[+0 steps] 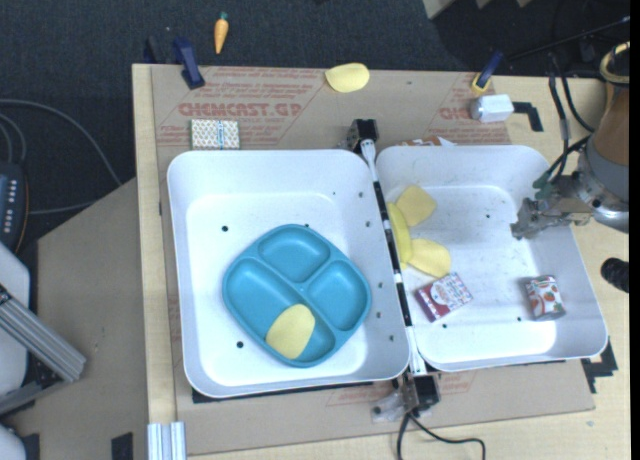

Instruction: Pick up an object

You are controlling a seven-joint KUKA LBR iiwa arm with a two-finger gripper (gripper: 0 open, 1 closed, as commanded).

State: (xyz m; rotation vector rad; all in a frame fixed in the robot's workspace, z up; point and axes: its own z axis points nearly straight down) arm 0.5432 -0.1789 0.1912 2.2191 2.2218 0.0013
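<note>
Object to pick: not yet chosen, none in my grasp. My claw [530,220] is hanging over the right bin [480,173], near its right wall, and I cannot tell how it is set; nothing is showing in it.

Working outward from there. The nearest candidate is the small red-and-white packet [543,297], lying flat on the bin floor below my claw toward the near rim, apart from everything else. I am judging it the easiest target, since it is sitting free of the walls with room on each side.

Further left, a second red-and-white packet [443,296] is lying tilted, just beside a yellow piece [430,257]. Another yellow piece [415,205] is resting above that one, and both are crowding the bin's left wall, probably awkward for a straight descent.

Across the divider, the left bin [200,198] is carrying a blue divided plate [296,291] with a yellow object [291,331] seated in its near compartment. That one is sheltered by the plate's ridges.

On the table [160,248] beyond the bins, a yellow lump [347,77] and a patterned card [215,133] are lying out of play.
</note>
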